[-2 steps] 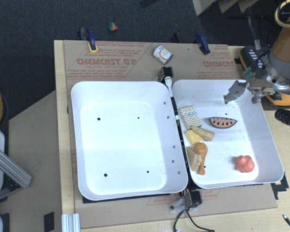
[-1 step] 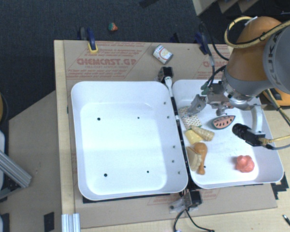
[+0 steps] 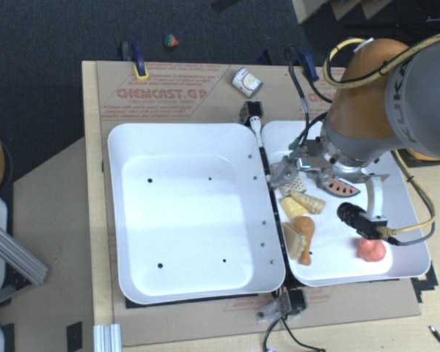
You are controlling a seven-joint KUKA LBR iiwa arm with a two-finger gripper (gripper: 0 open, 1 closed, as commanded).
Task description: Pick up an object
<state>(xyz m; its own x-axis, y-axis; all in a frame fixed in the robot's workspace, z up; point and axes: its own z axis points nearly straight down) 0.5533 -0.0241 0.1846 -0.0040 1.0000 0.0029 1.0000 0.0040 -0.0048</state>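
Note:
My gripper (image 3: 284, 173) hangs low over the left part of the right bin (image 3: 407, 196), close to the wall between the two bins. Just below it lie a ridged, pale corn-like piece (image 3: 309, 201) and a yellow wedge (image 3: 295, 208). A tan drumstick (image 3: 303, 234) lies nearer the front. Under the arm's wrist sits a brown slice with red spots (image 3: 342, 190). In the bin's front right corner rests a pink-red ball (image 3: 372, 250). Nothing shows in the gripper's grasp.
The left bin (image 3: 125, 196) is a wide white tray beside the right one. A small white box (image 3: 246, 83) lies on the bench behind the bins. A black part with a yellow cable (image 3: 358, 221) hangs from the arm over the right bin.

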